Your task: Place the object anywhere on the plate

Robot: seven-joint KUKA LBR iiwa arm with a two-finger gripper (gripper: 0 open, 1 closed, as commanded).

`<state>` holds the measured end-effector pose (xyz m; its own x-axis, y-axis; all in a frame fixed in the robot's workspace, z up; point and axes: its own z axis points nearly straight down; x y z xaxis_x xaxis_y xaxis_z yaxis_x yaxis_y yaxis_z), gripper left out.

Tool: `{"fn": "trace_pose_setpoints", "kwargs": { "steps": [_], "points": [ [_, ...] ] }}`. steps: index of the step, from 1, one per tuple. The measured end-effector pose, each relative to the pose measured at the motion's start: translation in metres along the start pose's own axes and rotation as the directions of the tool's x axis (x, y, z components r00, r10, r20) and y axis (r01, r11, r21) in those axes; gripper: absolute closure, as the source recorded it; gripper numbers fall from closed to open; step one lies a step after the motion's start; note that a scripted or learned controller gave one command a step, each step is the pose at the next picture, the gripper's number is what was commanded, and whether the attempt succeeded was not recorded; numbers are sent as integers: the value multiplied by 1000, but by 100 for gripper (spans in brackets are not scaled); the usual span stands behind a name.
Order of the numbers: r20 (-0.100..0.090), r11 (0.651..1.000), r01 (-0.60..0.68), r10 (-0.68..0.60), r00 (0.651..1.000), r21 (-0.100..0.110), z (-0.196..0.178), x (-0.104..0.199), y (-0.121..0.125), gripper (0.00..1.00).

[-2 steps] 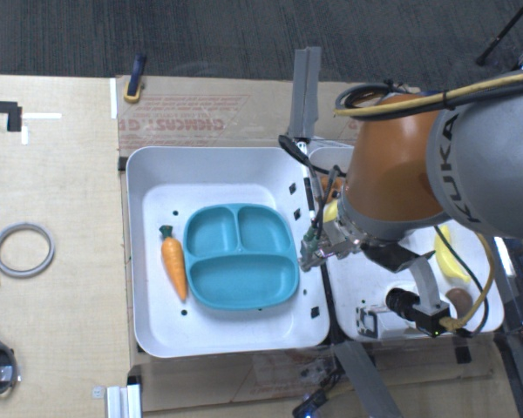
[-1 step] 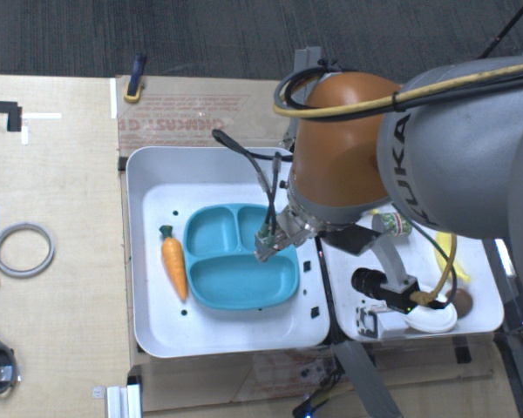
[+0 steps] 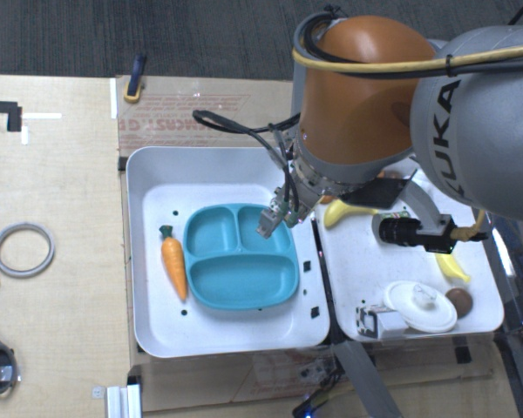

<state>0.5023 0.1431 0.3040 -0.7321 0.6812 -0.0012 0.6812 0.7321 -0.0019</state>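
Two shallow white bins sit side by side on the bench, and a turquoise plate [image 3: 240, 281] lies flat in the middle of the left bin [image 3: 139, 259]. It is a rounded tray moulded into three compartments, two small ones along its far edge and one wide one along its near edge. A toy carrot [image 3: 174, 264], bright orange with a stubby green top, lies just beside the plate's left rim and parallel to it, on the bin floor. Its green end points to the far side and its tip to the near side; whether it touches the rim cannot be told. The grey arm [image 3: 375, 103] with its orange band reaches in from the plate's right and carries the gripper [image 3: 273, 220] over the outer corner of the plate's far right compartment. Whether the gripper is spread or closed cannot be told, nor whether it carries anything. To the plate's right, in the right bin [image 3: 357, 268], a yellow banana [image 3: 344, 209] lies nearest the plate, partly under the arm. Farther right of the plate lie a second yellow piece [image 3: 453, 268], a small brown ball [image 3: 459, 300] and a round white lid [image 3: 421, 306]. Well to the plate's left, on the bare bench, rests a grey ring [image 3: 22, 249].
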Motion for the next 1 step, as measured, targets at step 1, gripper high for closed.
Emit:
{"fn": "trace_pose_setpoints", "kwargs": {
  "steps": [1],
  "points": [
    [1,954,300,-300,954,-2,-20,28,-5,100]
  ]
}}
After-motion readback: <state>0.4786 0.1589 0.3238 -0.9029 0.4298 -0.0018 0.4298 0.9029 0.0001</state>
